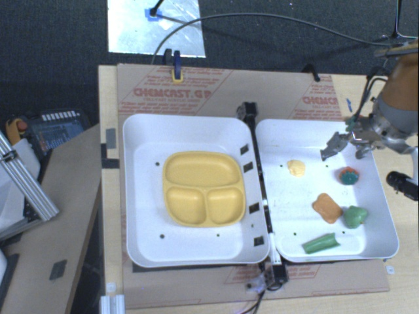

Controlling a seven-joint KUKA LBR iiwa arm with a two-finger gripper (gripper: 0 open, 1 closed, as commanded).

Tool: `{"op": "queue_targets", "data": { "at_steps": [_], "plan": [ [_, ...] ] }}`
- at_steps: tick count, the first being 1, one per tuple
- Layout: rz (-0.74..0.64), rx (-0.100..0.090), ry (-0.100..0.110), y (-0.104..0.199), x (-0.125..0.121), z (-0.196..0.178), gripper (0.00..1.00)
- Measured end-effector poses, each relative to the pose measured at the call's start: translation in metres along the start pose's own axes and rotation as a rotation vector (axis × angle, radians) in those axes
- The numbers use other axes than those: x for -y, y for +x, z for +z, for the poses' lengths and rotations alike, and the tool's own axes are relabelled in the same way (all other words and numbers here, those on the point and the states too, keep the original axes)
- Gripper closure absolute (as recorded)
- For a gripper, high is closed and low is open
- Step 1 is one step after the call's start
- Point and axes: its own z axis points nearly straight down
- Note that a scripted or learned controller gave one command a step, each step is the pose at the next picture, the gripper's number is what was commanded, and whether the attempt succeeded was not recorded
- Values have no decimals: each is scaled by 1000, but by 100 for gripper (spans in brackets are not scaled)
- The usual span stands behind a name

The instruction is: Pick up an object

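Tool (346, 146) spread wide, nothing between its fingers, at upper right of frame above right bin (281, 244); red-green object (349, 175) just below.

There are two white bins: a left bin (141, 175) and a right bin (380, 208). One yellow tray (200, 188) with three parts sits in the left bin. Five small toys are in the right bin: one pale yellow (296, 168), one orange (327, 208), one red and teal (349, 175), and two green (354, 216) (320, 243).
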Motion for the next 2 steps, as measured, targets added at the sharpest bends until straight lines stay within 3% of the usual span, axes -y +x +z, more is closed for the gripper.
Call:
{"op": "queue_targets", "data": {
  "at_steps": [1, 2],
  "plan": [
    [-2, 2, -9, 0, -2, -5, 0],
    [-1, 1, -5, 10, 2, 47, 0]
  ]
}}
